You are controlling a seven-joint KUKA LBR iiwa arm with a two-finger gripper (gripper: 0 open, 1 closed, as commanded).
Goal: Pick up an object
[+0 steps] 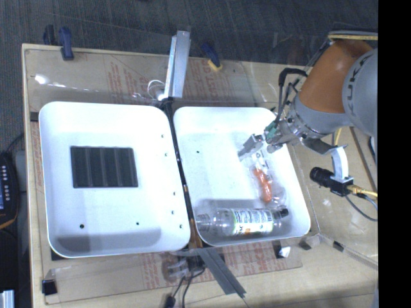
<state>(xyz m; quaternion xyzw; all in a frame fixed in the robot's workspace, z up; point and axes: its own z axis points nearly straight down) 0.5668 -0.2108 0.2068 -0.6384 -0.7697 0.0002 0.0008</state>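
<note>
Hovering gripper [257, 145] sits low in right bin [212, 124], just above the orange packet [264, 181], likely lining up a grab; grip state unreadable; bottle [241, 220] lies along near wall.

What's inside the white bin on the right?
The right white bin holds a clear plastic bottle lying along its near wall and an orange item in a clear wrapper. The gripper hangs above the wrapper's top, covering that end.
</note>
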